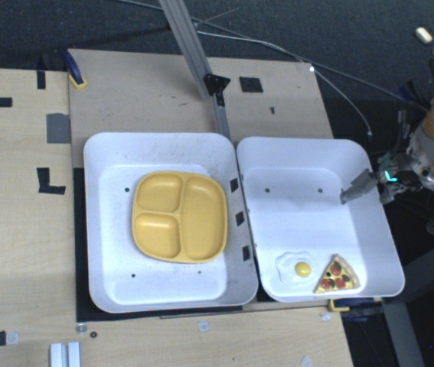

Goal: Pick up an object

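In the right bin (301, 145), near its front edge, a toy fried egg (296, 267) lies flat, and a toy pizza slice (337, 274) sits just to its right. A yellow three-compartment plate (179, 216) lies in the middle of the left bin (98, 205). My gripper (366, 196) hangs over the right bin's right rim, well behind the pizza slice. It is open, with one grey finger (354, 187) reaching over the bin floor and nothing between its fingers.
A grey metal pole (190, 40) slants down from the top to the gap between the bins. Thin cables (331, 75) run across the bench behind the right bin. Black tape marks sit on the bench to the left.
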`<state>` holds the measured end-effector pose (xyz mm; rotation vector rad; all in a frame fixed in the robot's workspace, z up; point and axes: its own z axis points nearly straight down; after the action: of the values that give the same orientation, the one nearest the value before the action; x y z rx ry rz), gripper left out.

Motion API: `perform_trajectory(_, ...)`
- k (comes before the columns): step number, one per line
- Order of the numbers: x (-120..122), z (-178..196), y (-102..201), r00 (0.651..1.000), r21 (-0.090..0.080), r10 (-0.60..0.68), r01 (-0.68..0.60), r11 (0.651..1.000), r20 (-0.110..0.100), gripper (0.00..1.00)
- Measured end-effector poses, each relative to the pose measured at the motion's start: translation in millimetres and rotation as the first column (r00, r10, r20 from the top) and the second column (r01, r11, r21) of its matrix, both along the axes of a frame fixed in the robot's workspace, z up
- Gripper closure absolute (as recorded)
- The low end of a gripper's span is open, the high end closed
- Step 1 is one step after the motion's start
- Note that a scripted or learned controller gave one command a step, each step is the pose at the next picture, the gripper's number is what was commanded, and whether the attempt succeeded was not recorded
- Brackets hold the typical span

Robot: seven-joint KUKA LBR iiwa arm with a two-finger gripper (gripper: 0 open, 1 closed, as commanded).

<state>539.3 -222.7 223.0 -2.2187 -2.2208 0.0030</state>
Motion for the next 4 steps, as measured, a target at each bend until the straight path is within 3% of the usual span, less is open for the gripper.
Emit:
perform_trajectory(1,0.4,0.5,-0.1,1.0,-0.001,0.0,0.0,1.0,0.002,0.0)
perform_trajectory(3,0.8,-110.5,4.5,1.0,0.0,0.0,0.0,1.0,-0.004,0.0)
perform_trajectory(4,1.6,-137.6,4.1,1.0,-0.003,0.0,0.0,1.0,0.004,0.0)
